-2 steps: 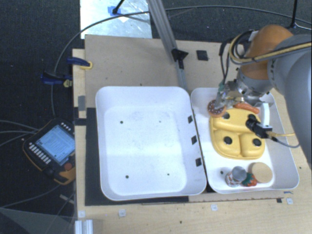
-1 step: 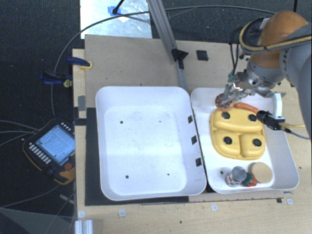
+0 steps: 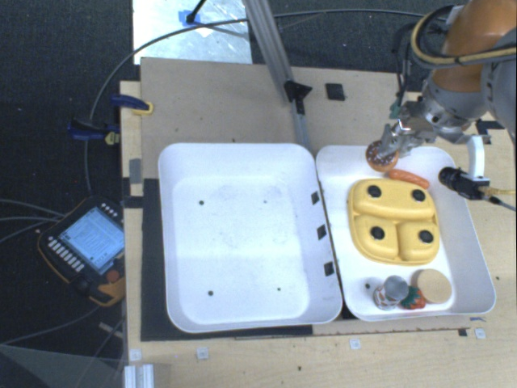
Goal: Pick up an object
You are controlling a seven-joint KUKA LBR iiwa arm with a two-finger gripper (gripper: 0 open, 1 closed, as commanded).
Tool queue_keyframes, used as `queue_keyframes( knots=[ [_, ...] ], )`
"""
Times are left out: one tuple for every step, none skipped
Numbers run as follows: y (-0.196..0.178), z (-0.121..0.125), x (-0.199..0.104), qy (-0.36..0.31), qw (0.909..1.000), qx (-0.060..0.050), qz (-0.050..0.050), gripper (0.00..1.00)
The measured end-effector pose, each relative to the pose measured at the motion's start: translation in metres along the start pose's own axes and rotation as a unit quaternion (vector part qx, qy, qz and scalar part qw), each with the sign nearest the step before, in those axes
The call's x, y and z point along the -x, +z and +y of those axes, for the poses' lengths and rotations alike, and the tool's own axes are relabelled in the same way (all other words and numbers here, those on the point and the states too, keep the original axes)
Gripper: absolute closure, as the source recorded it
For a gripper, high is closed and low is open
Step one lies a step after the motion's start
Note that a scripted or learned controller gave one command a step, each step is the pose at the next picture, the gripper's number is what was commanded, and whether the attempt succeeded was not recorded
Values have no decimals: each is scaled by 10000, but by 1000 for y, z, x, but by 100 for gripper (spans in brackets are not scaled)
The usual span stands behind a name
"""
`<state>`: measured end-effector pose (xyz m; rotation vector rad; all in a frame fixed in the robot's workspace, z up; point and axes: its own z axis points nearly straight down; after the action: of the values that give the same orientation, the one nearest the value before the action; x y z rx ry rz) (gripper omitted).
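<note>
Gripper [image 3: 393, 145] sits low over the far edge of the right bin [image 3: 339, 217], its tip right at a small round brownish object [image 3: 377, 158] that lies against the bin's back wall. Whether the claw is spread or pinched I cannot tell — the metal at the wrist blurs into the object below it, and nothing shows plainly as clamped.

Just beside that round piece, toward the near side, lies a thin orange carrot-like stick [image 3: 408, 177], and touching or nearly touching it is a large yellow moulded tray-shaped toy [image 3: 394, 220] with four dark spots, taking up the middle of the bin. At the near end sit three smaller things close together: a grey metallic lump [image 3: 393, 289], a red-and-green bit [image 3: 413, 301] tucked beside it, and a tan disc [image 3: 434, 285]. The left bin [image 3: 174, 217] carries only a few dark specks.

As for progress — the arm (grey, with the orange band high at the upper right) is at the reach-and-descend stage, by my reading. The brownish piece looks to be the target, and it appears to rest on the bin floor, not lifted. So closing firmly and raising it clear are, as far as I can judge, both left to do; a grasp this near the wall could easily slip.
</note>
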<state>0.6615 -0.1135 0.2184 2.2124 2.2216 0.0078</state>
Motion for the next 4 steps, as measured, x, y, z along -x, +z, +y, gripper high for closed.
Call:
queue_keyframes(
  knots=[
    [5,-32,-49,-21,10000,-41,13,100],
    [8,-53,-89,-20,10000,-45,12,100],
    [11,-71,-130,-21,10000,-47,11,100],
    [-5,-96,-173,-28,10000,-44,18,100]
  ],
)
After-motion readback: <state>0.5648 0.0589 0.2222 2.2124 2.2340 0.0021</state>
